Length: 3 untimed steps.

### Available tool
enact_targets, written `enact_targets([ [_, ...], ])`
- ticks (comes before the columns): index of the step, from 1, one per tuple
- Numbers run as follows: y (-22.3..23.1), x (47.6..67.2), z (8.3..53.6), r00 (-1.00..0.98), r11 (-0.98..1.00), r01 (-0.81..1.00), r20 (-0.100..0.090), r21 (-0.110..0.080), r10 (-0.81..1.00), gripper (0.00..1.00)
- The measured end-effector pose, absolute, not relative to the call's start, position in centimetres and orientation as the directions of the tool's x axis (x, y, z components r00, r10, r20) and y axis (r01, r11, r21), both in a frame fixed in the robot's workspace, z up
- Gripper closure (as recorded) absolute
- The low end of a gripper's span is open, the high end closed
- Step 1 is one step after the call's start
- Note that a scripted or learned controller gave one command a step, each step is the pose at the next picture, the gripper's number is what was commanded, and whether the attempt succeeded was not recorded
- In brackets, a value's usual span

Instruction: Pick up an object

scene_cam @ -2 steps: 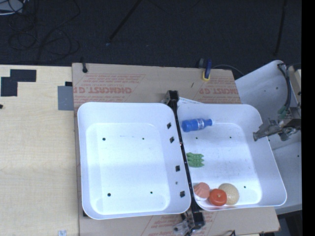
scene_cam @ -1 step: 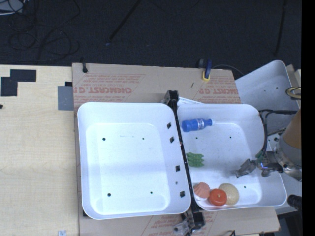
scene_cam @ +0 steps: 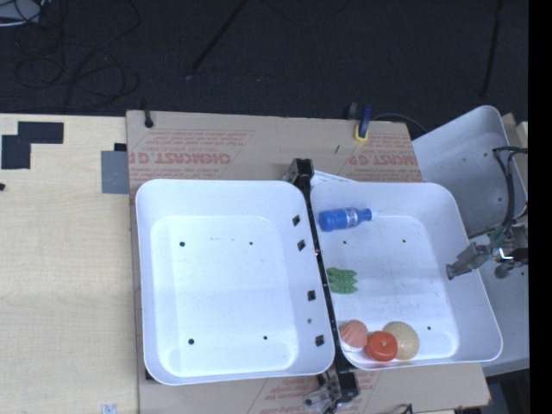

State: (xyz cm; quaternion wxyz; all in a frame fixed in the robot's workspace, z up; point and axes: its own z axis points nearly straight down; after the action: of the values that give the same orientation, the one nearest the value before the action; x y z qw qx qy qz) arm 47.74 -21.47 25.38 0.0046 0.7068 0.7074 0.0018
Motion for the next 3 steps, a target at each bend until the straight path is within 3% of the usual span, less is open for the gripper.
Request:
enact_targets([
  [1,-21.4,47.6,25.7,0.000,0.000,1.000,0.001,-0.002,1.000,1.00],
  [2,-21.4,47.6,25.7,0.002,-0.002,1.000,0.001,-0.003,1.000,0.00],
  [3,-21.2,52.6,23.4,-0.002,0.002,1.000,0.000,-0.001,1.000,0.00],
])
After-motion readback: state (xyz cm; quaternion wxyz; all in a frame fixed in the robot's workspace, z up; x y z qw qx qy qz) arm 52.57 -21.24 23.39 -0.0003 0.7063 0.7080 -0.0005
